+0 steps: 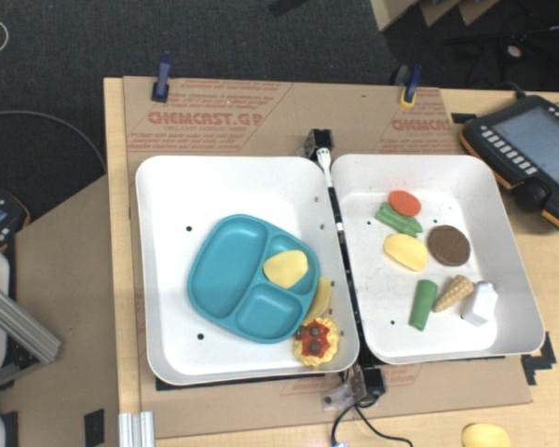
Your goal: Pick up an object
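White plastic made up both shallow bins, set side by side on a cardboard sheet (261,119) pinned at its far edge by a blue clamp (162,77) and a yellow clamp (410,86). The left bin (163,212) held a teal divided plate (228,277) with a pale yellow oval piece (285,267) lying in its upper right compartment. A yellow banana-like piece (323,298) was tucked against the plate's right rim, and a red-and-yellow toy (316,341) sat just below it in the bin's near right corner. The right bin (475,180) carried the loose pickable things: a red-orange disc (404,202) touching a green pod (397,220), a yellow lump (405,251) just beside a brown round piece (448,245), and nearer the front a green cylinder (422,304), a tan cone (454,292) and a white block (480,304) close together. A dark handheld screen (526,147) lay off the bin's far right corner.
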Action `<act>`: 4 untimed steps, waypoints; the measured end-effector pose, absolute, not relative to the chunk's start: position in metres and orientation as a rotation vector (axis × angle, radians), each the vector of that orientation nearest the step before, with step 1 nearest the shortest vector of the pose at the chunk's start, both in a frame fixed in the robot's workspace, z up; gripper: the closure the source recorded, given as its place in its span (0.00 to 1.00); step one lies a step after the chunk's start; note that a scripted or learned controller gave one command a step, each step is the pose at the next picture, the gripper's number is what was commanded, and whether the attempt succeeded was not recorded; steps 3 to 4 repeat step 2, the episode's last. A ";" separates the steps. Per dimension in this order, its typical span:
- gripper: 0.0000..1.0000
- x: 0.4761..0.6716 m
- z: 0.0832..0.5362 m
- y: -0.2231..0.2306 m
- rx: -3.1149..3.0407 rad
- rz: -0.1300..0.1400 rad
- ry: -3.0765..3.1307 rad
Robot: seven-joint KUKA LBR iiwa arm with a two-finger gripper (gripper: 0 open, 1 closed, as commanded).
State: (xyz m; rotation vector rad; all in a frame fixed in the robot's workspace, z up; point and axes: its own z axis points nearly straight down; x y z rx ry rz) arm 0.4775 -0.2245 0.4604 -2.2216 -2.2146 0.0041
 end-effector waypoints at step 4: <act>1.00 0.477 0.446 -0.186 -2.217 0.007 -2.213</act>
